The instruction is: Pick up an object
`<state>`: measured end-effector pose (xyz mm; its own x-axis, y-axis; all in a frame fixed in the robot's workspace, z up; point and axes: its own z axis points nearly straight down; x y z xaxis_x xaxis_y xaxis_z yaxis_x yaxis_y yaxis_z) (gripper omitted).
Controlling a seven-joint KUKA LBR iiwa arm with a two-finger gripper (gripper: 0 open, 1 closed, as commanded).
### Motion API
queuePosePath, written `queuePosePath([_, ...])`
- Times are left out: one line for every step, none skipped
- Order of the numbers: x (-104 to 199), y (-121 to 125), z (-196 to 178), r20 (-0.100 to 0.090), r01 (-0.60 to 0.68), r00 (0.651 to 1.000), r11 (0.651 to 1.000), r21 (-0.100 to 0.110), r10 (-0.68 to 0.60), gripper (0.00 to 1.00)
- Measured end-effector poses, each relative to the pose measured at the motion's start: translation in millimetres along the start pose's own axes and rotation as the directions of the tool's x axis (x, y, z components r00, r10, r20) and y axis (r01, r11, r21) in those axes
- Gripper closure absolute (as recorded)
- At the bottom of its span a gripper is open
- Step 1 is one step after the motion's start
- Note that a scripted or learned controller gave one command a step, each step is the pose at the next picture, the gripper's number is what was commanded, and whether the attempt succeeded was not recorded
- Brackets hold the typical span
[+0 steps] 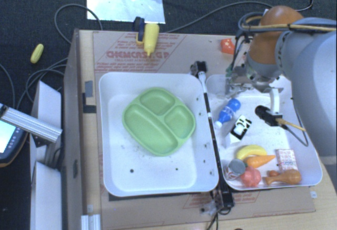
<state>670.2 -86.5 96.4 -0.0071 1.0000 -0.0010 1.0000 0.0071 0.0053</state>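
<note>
Over the right bin's (315, 171) far end, I see the gripper (238, 86) lowered near a clear cup (215, 85); I cannot tell its state. Just beyond lies a blue bottle (227, 111). Banana (251, 151), carrot (260, 160) and drumstick (283, 176) rest nearer. Left bin (113, 171): green divided plate (159, 120).

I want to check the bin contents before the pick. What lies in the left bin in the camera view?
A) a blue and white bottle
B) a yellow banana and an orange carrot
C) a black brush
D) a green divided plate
D: the green divided plate lies alone in the left bin, while the banana, carrot and bottle lie in the right bin.
</note>
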Motion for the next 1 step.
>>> queuePosePath([-49.8, -59.8, -56.6, 0.001, -0.006, 1.000, 1.000, 0.002, 0.006, 1.00])
